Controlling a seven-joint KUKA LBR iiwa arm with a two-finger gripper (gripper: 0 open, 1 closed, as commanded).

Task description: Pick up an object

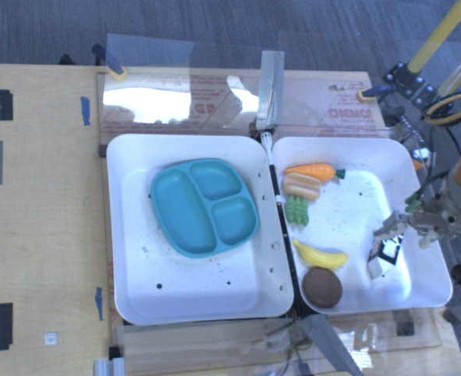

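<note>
Metal two-finger claw hangs low in the right shallow white bin — fingers spread, grasping nothing — near the yellow plastic banana.

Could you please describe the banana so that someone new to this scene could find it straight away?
Look in the right bin, along its left side near the front. The banana lies there, just above the brown round cookie and below the green grapes. It is the only yellow, curved item.

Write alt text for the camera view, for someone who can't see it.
A gripper hangs low over the right white bin, apart from a carrot, hot dog, green toy, banana and brown ball. The left bin holds a blue divided plate.
</note>
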